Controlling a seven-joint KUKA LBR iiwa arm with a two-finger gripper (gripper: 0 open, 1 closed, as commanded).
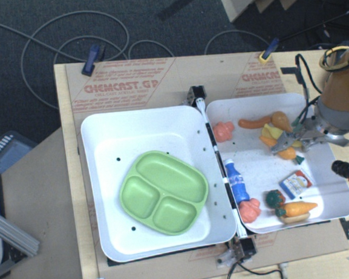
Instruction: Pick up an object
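At left of frame the green divided tray [163,193] fills one bin [95,136]; right of centre, toys crowd the other, and the gripper [285,146] sits low over the yellow and orange pieces [272,134] at upper right. Whether the fingers are spread or closed I cannot tell. A good pick, I judge, centres on one piece, clear of neighbours, before lifting straight.

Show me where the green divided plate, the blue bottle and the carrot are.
green divided plate [163,192], camera view, on its middle ridge.
blue bottle [237,185], camera view, on its body.
carrot [302,207], camera view, on its orange middle.
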